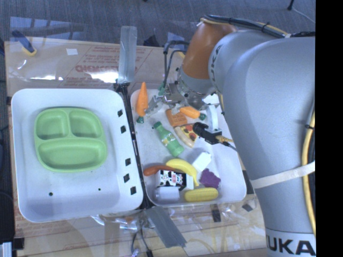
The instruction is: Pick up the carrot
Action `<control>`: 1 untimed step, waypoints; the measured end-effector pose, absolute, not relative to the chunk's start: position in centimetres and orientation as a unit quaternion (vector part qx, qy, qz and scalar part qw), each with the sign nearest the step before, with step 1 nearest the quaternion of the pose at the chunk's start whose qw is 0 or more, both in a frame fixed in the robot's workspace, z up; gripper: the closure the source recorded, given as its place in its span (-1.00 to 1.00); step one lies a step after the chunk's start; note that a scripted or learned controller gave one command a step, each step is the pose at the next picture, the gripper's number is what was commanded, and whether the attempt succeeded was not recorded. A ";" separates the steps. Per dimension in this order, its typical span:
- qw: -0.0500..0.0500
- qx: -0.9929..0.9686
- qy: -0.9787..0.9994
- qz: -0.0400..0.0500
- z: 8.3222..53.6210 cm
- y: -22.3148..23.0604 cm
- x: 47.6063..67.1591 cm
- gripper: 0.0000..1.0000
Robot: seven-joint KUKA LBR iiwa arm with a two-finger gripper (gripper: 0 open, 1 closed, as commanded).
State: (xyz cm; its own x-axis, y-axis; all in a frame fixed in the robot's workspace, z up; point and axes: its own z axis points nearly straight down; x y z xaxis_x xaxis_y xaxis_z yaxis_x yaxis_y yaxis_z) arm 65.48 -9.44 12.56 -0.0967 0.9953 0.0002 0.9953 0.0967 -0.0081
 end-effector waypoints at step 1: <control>-0.003 -0.733 -0.680 -0.003 10.0 -11.4 66.1 -1.00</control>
